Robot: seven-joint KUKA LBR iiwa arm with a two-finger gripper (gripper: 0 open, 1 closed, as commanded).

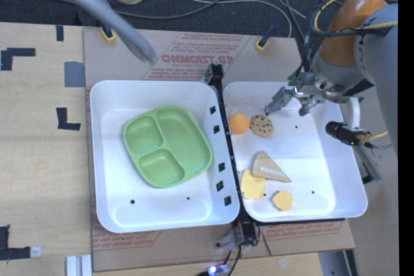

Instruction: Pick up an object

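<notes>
The arm (362,29) reached in from the right and held its gripper (288,102) above the far part of the right bin (336,158), while the left bin (103,139) contained only a green divided tray (167,145). The gripper's fingers were spread apart with nothing between them, the nearer tip poised just beyond the cookie (262,125). No object had been lifted: the cheese wedge (270,167), two yellow pieces (253,185) (282,200), cookie and small orange ball (239,123) all rested on the bin floor, so descent, closure and lift appeared to remain.
</notes>
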